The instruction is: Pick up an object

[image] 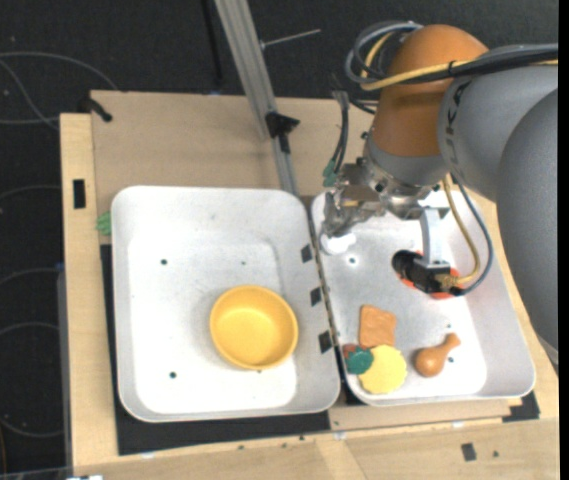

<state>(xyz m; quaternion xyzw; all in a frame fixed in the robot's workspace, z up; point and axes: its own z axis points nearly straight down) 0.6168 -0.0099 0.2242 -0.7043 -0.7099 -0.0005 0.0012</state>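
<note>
My gripper [338,230] sits at upper-left corner of right bin [474,313], hard by divider. Open or closed: can't tell, wrist bulk in way. Candidates all lie toward frame bottom from me. Tan square piece [377,325] nearest, almost straight down. Below it, yellow disc [385,369] touching small green thing [361,359]. Brown drumstick shape [434,356] further right, long axis slanting up-right. Yellow bowl [254,326] down-left, in left bin [184,248]. Green thing's shape too small to make out.
</note>
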